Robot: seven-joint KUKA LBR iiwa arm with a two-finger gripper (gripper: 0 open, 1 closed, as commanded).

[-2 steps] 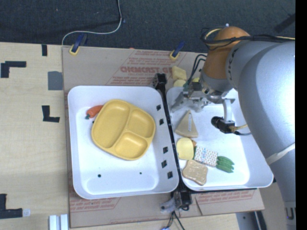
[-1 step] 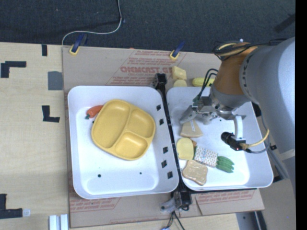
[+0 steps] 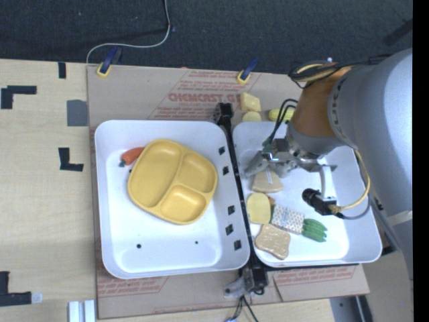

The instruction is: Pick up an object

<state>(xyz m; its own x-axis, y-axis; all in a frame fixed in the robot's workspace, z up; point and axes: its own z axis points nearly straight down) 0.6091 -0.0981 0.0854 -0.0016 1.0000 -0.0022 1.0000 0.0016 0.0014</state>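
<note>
A: Where's the tan wedge [image 3: 267, 182]?
B: In rt bin [image 3: 362, 247], upper-left part, right under pincer [image 3: 271, 161].
A: Gripped?
B: Can't tell. Pincer low over it, close to or on top edge; finger spread not readable from above.
A: Nearby?
B: Just below wedge: pale yellow round piece [image 3: 259, 208]. Beside that: speckled cracker [image 3: 288, 218], then toast slice [image 3: 273, 241] near front wall. Green veg [image 3: 314, 229] to the rt of cracker.
A: Back of bin?
B: Yellow bits [image 3: 250, 103] at back edge.
A: Other side?
B: Left bin [image 3: 114, 247]: yellow divided plate [image 3: 173, 180], tilted, w/ orange piece [image 3: 131, 155] touching its upper-left rim. Both bins on cardboard over tabletop [image 3: 40, 200].
</note>
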